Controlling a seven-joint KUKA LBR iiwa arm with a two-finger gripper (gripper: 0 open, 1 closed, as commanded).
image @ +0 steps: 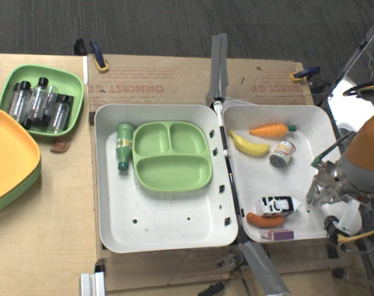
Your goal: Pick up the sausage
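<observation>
Red-orange sausage (pixel 265 219) lies untouched in right bin (pixel 261 113), just below the black-and-white packet (pixel 278 204) and above a purple block (pixel 276 234). Gripper (pixel 323 190) hovers to the packet's right, well apart — grasp not started, grip state: cannot tell. Cardboard print reads mirrored, illegible — packet label too small.

The gripper (pixel 318 190) hangs over the right bin's (pixel 310 117) right wall. Left and below it — sausage (pixel 265 219), touching a black-white box (pixel 278 205). Further up-left: can (pixel 282 153), banana (pixel 249 144), carrot (pixel 271 129).
</observation>
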